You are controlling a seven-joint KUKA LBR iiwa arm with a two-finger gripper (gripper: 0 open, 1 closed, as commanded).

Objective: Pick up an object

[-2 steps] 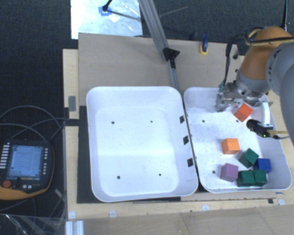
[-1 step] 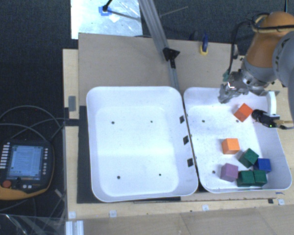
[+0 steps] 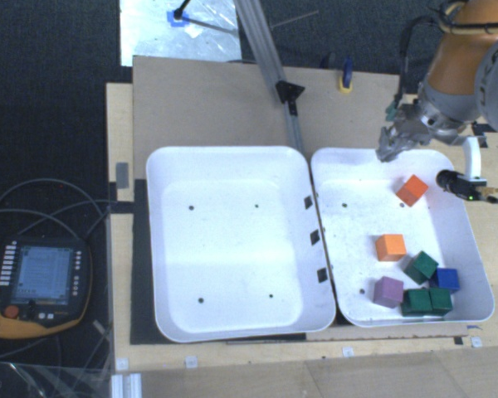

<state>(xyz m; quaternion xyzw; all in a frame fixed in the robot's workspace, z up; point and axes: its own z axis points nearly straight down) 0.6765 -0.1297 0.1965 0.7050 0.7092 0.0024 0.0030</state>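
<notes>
We see the gripper point(image 3: 390, 150) hanging over the far edge of the right bin point(image 3: 349, 297), close to that bin's far left corner. Its tip is small and dark against the rim, and we cannot tell how the pincer stands; nothing shows in its grasp.

The objects to choose from all lie in the right bin. A tilted orange-red cube point(image 3: 412, 190) sits nearest the gripper, a little to the right of it and nearer to us. Further toward the near side lies a lighter orange cube point(image 3: 390, 246). Beyond that, in the near right corner, a cluster is packed together: a dark green cube point(image 3: 422, 265), a blue cube point(image 3: 446, 279), a purple cube point(image 3: 389, 291) and a green block point(image 3: 426, 302) close to the near wall. The left bin point(image 3: 174, 305) holds no objects.

We judge the task to be at its start: no object is lifted, and all the pieces rest on the bin floor. What is left is everything that counts: moving over one piece, descending, gripping and raising it. The orange-red cube looks the easiest candidate, since it stands apart from the others, while the cluster in the corner leaves little room for a clean grasp.
</notes>
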